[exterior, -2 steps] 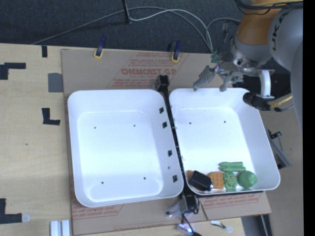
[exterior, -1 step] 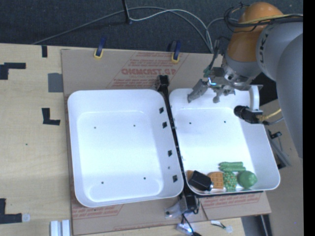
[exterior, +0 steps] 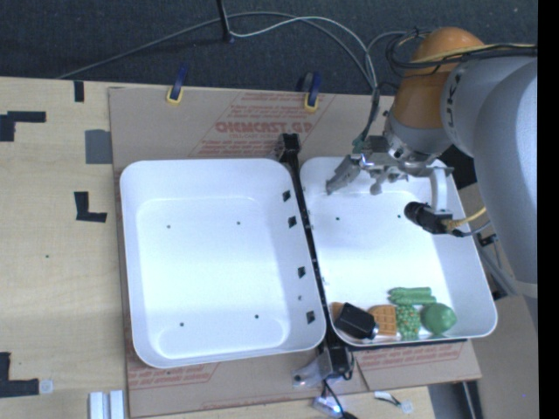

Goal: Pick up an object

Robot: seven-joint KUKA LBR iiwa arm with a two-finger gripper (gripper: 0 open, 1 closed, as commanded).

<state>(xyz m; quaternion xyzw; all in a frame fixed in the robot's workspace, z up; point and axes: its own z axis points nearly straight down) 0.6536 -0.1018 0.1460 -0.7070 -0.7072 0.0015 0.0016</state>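
Glossy white plastic bins (exterior: 210, 260) on matt brown cardboard (exterior: 236, 125).

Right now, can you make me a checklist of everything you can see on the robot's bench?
Surface: two shallow white bins side by side, left bin and right bin, on a brown cardboard sheet over a pale wooden bench.
Job's things: clustered along the right bin's near edge: small black block, orange waffle-patterned piece, green bumpy piece, round green ball, long green pod-like piece.
Clutter: black tape marks on the bench.
Grippers: grey two-finger gripper over the right bin's far end, holding nothing.
Cables: thin grey cable running behind the bench.
Surroundings: dark carpet; blue clamps at the cardboard's far edge.
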